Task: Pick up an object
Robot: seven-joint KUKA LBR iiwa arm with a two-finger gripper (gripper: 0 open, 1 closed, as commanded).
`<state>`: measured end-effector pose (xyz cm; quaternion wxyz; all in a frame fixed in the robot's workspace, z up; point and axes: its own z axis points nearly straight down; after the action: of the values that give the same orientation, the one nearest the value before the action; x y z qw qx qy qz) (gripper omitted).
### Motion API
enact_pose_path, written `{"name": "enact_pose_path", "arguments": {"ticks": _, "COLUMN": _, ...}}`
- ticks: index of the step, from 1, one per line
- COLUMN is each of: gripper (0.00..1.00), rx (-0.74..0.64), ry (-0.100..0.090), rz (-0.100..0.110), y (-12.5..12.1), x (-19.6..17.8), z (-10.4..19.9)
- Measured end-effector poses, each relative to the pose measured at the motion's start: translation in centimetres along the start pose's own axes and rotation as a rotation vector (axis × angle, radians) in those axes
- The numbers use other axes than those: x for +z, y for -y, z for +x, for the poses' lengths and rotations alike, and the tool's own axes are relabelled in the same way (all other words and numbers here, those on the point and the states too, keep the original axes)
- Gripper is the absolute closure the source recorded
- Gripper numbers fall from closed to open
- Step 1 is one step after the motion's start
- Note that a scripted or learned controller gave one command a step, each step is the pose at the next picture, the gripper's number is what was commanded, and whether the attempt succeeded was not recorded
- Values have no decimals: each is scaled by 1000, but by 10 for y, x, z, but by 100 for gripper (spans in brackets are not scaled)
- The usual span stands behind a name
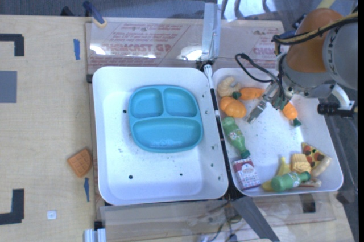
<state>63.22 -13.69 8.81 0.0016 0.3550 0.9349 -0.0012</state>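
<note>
The grey arm reaches in from the right, its orange band above the wrist, angling the gripper (263, 107) down-left into the right bin (330, 144). Its fingers (254, 113) are slightly apart over bare white floor, holding nothing. Left to right: a waffle-textured toy (80, 162) on the tabletop (40, 121), a glossy blue divided plate (165, 118), a green plastic bottle (235, 136), an orange toy carrot (251, 93).
</note>
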Motion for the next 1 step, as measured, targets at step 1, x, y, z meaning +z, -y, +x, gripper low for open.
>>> {"name": "enact_pose_path", "arguments": {"ticks": 1, "gripper": 0, "rx": 235, "ry": -25, "rz": 36, "y": -24, "x": 0, "z": -4}}
